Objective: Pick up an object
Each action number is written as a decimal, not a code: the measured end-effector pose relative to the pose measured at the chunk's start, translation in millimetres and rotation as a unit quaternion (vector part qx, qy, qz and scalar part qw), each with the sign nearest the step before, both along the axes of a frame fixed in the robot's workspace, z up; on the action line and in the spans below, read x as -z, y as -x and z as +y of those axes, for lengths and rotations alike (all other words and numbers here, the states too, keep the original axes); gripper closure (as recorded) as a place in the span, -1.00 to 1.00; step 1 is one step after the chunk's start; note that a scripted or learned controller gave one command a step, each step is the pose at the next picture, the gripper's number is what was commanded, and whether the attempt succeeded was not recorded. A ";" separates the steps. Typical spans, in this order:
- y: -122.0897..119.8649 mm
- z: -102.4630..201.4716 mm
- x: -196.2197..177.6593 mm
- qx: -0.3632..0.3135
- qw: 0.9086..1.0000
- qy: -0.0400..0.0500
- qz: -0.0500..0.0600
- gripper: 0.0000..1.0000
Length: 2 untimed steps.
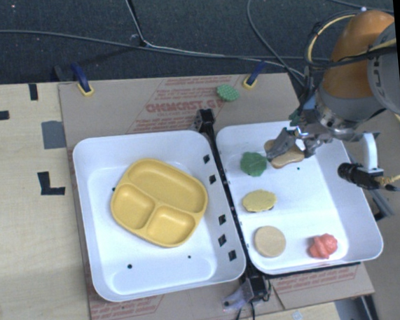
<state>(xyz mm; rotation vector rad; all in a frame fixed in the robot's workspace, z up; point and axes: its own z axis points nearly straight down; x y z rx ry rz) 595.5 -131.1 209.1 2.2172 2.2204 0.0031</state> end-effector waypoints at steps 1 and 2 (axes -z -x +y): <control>16.1 44.7 6.5 -0.001 1.000 -0.001 0.003 1.00; 37.2 87.5 0.7 -0.002 1.000 -0.001 0.003 1.00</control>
